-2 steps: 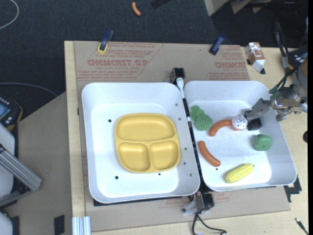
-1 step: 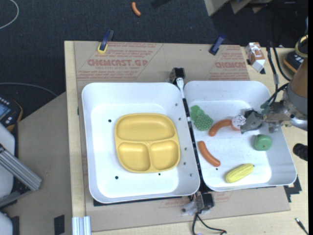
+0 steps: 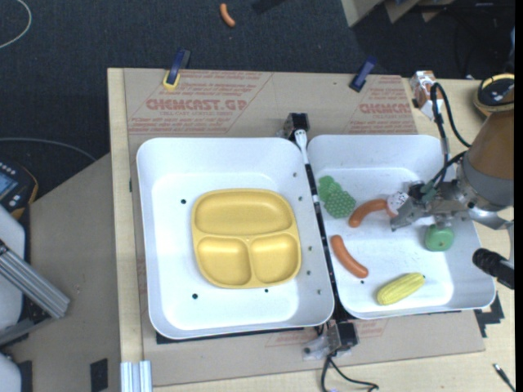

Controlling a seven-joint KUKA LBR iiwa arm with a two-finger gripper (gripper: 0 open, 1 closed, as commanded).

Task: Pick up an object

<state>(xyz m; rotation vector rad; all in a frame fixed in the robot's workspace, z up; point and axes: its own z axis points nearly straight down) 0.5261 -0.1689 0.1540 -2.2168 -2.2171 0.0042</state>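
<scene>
In the right bin (image 3: 359, 149), nearest the camera at about five o'clock, lies a yellow toy corn (image 3: 400, 287); a sausage (image 3: 349, 256) lies at eight. Both look light, smooth and likely slippery; the corn's ridged middle seems the surest hold. Farther back, at three o'clock, the gripper (image 3: 402, 211) hovers low; whether its claw is open cannot be told.

Wooden bench (image 3: 127, 219), left white bin (image 3: 163, 243), right white bin (image 3: 368, 149) side by side
</scene>
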